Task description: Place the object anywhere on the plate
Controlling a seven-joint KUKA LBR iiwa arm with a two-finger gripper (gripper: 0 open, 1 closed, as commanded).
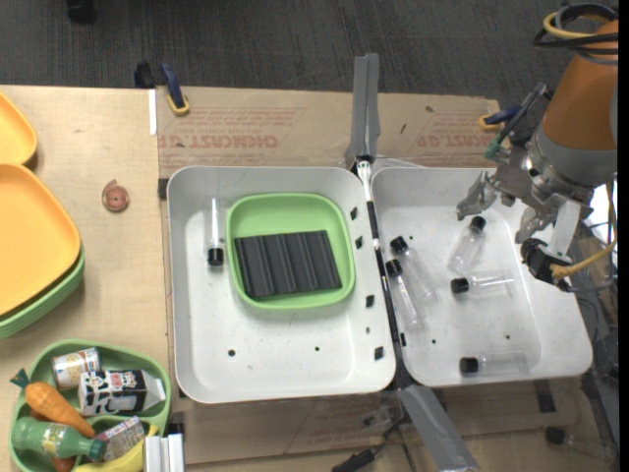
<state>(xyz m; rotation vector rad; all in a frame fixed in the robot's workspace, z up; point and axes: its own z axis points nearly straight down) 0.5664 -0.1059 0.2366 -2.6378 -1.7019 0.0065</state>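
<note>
The green plate [291,206] sits in the left bin [275,362], and a black ridged slab [292,264] lies flat across its middle. My gripper [501,214] hangs over the upper right part of the right bin [521,342]. It is open, and only white bin floor shows between its fingers. A clear vial with a black cap [468,246] lies just below and left of the gripper, apart from it.
Several more clear, black-capped vials lie in the right bin, among them one [410,275] by the left wall and one [494,364] at the front. A thin tube [214,232] lies left of the plate. Orange plates [34,244] and a bowl of toy food [84,401] stand left of the bins.
</note>
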